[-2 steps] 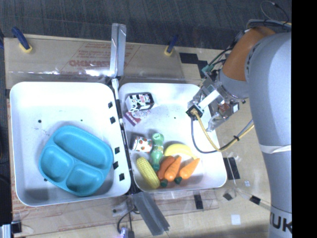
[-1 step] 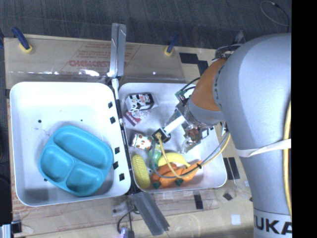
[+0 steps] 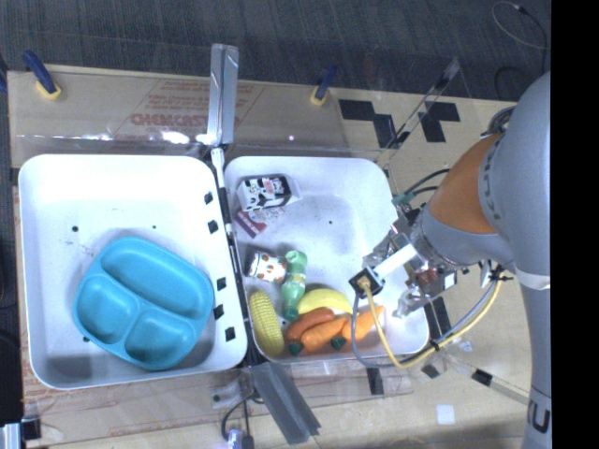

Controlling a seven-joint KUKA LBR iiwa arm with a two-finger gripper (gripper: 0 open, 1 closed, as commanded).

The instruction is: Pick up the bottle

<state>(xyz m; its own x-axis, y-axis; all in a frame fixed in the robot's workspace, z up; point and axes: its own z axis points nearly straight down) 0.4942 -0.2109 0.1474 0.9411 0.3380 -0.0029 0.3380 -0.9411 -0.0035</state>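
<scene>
Gripper (image 3: 388, 293) hung over bin (image 3: 323, 171) corner (grip state: cannot tell); should approach green bottle (image 3: 294, 281) from above, avoiding corn (image 3: 266, 322).

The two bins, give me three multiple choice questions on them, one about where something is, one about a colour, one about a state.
1. Where is the tray?
A. left bin
B. right bin
C. on the bench outside both bins

2. What colour is the bottle?
A. red
B. green
C. blue

3. Where is the claw relative to the bottle?
A. closed around it
B. lifting it above the bin
C. apart from it, at the right bin's right side

Answers:
1. A, the blue divided tray lies in the left bin.
2. B, the bottle beside the corn and lemon is green.
3. C, the bottle lies among the toy food, clear of the claw.
</scene>
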